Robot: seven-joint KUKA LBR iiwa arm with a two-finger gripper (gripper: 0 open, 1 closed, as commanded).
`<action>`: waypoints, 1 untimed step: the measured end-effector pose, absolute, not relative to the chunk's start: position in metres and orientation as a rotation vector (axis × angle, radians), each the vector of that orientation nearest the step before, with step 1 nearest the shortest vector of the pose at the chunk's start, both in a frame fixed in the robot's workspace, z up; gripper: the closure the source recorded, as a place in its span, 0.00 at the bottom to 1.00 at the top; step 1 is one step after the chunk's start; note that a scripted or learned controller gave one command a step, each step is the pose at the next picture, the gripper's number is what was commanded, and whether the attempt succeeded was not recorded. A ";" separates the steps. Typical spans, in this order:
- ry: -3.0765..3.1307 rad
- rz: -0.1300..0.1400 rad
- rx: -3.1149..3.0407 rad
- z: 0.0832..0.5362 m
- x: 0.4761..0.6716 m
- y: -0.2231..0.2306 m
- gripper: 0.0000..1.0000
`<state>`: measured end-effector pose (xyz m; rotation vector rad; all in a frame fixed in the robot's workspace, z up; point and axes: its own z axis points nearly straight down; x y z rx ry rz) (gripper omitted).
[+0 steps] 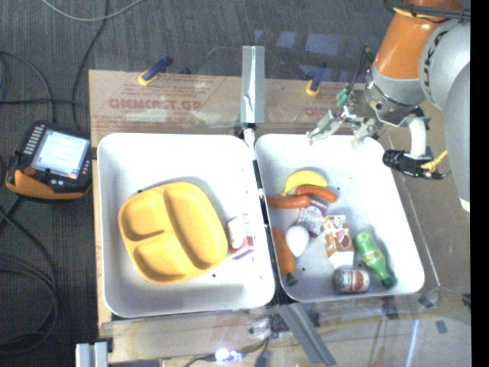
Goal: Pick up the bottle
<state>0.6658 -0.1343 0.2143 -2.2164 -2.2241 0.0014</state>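
A yellow tray [174, 230] fills the left bin; right of it, the green bottle [373, 255] lies beside a can [351, 280]. The gripper [343, 125], fingers spread and holding nothing, should descend squarely across the bottle's width.

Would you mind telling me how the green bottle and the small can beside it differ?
The green plastic bottle is long and slim, while the short metal can is stubby. The bottle is plain green with a darker cap end toward the bin's near right corner; the can is silvery with a reddish label. The bottle lies along the right wall; the can lies nearer the front wall. Both lie on their sides in the right white bin.
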 end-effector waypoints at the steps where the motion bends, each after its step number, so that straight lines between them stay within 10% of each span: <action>1: -2.328 0.000 -2.109 0.093 0.586 -0.198 0.00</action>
